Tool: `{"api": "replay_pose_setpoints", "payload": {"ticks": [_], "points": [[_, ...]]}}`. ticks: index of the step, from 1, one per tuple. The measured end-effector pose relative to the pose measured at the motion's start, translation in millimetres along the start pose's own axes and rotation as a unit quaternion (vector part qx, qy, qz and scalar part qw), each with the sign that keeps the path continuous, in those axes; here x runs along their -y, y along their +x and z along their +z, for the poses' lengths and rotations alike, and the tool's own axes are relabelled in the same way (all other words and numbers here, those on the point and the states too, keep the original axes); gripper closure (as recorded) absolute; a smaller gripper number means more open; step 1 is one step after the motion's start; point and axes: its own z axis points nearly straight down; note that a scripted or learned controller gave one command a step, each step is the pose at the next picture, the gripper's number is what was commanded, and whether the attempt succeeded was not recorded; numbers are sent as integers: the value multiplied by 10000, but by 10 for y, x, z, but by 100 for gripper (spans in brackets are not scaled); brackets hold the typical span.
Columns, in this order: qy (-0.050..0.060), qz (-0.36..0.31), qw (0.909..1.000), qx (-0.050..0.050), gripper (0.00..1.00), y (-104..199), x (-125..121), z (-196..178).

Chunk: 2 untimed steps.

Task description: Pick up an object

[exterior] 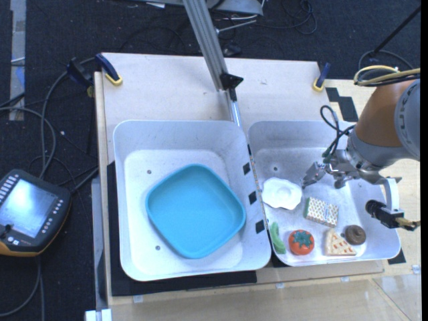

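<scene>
Your arm (391, 122) comes in from the right, grey w/ its orange band bent over the right bin (281, 136)'s far-right part, wrist angled down & left. The gripper (326, 174) hangs over the bin's middle, above the floor; its two fingers stand apart w/ nothing between them. Just near-left of it lies a white fried-egg piece (281, 194), and just near of it a waffle square (321, 210). Along the bin's near edge, left to right: a green strip (274, 236) against the left wall, a red tomato (301, 241), a pizza-slice wedge (339, 245) and a brown doughnut (354, 234). That's 6 small items, 1 of each, all crowded in the near half; the far half is bare floor, so there's room there. The left bin (130, 139) has 1 blue tray (195, 210), which takes up most of its floor. 2 bins total, touching along the centre.
</scene>
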Motion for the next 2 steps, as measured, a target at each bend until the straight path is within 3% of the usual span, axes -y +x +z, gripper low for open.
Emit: {"api": "replay_pose_setpoints", "payload": {"ticks": [1, 2], "points": [[-24, -1, 10000, 7, 100, -5, -13, -131], [-41, 3, 10000, 11, 100, -82, 49, -661]]}}
